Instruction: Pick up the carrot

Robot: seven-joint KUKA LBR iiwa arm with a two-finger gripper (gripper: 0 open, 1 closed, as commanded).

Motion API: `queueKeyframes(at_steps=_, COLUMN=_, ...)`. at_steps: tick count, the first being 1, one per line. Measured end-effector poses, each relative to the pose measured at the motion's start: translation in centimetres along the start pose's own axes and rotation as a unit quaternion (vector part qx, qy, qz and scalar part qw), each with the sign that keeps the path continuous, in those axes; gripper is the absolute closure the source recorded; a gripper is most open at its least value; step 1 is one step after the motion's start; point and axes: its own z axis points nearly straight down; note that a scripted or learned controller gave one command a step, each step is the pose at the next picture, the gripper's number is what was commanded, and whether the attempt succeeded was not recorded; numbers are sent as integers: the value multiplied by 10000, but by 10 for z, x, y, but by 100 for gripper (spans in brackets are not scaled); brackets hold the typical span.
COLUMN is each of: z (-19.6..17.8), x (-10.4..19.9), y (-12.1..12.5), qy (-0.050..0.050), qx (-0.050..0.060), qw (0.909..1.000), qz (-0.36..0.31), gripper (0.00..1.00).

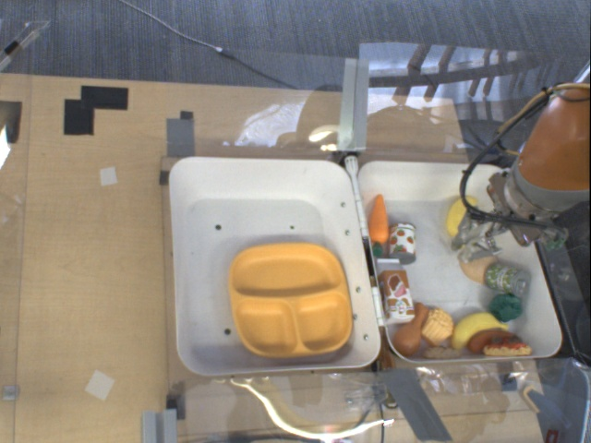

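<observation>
Over the right bin [545, 326], seen from the fixed camera above the counter [83, 275], the gripper [476, 240] is hanging low near the far right side, with the grey arm and its orange band [557, 141] reaching in behind it. Whether it is open or closed I cannot tell, since its metal parts are blurring into the clutter beneath; nothing is showing as held. The carrot [379, 220] is lying against the left wall of that same bin, just beside the divider between the two bins, its length running along the wall, well apart from the gripper. A small printed can [402, 241] is sitting just beside the carrot, and a carton [396, 293] is lying nearer the camera along the same wall. Under and around the gripper a yellow piece [459, 216], a tan piece [476, 268] and a green-capped jar [506, 279] are crowding together, while a banana [480, 325] and other toy foods are filling the near corner. The left bin [199, 192] is carrying a yellow divided tray [289, 297]. As a judgement, the main risk is closing on one of the nearby pieces rather than the carrot, because the gripper is sitting over the wrong cluster. A second risk is the wall itself: with the carrot pressed so close to it, one side may be striking the rim or the can and pushing the carrot away.
</observation>
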Motion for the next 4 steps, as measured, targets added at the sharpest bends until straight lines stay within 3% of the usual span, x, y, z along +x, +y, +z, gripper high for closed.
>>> queueKeyframes(at_steps=1, z=-21, x=60, y=63, qy=-51, qx=48, qw=9991, qz=-407, gripper=100)
queueKeyframes(at_steps=2, z=11, x=61, y=18, qy=-65, qx=69, qw=9901, qz=-1397, gripper=100)
queueKeyframes(at_steps=3, z=6, x=83, y=25, qy=-40, qx=63, qw=9701, qz=-2427, gripper=100)
queueKeyframes(at_steps=4, z=-165, x=40, y=43, qy=-96, qx=124, qw=9803, qz=-1971, gripper=100)
